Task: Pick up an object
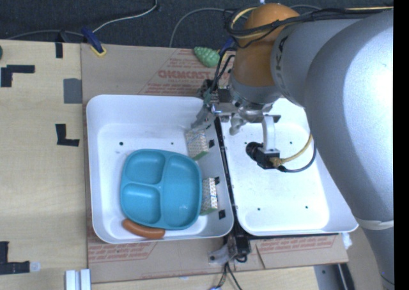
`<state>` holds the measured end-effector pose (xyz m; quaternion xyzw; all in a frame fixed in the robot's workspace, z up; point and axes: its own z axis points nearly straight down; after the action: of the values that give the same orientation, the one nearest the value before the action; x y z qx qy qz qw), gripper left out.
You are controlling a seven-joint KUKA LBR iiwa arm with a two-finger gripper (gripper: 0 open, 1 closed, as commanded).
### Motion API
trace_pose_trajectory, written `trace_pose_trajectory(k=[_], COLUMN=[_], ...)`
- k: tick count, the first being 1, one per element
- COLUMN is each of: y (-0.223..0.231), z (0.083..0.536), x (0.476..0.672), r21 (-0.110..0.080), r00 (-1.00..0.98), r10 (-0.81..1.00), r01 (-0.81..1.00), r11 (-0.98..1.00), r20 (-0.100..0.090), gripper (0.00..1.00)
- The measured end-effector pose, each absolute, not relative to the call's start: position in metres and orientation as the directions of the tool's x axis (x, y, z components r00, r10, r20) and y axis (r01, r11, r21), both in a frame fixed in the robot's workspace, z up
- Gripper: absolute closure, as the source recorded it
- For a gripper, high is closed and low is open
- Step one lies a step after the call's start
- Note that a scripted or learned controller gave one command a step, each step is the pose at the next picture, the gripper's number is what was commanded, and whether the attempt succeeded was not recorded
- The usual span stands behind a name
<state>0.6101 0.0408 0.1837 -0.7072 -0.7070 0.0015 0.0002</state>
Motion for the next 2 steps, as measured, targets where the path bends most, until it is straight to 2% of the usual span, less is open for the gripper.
trace_pose_trajectory(k=[1,2], y=[-0.041,-0.029], z=[0.184,0.184], x=[0.635,0.564], r21=[-0.001,-0.002], r00=[0.001,0.000], r10=[1.000,1.000], r01=[1.000,1.000], r11=[-0.001,0.000], r20=[-0.002,0.000], gripper=[0.00,0.00])
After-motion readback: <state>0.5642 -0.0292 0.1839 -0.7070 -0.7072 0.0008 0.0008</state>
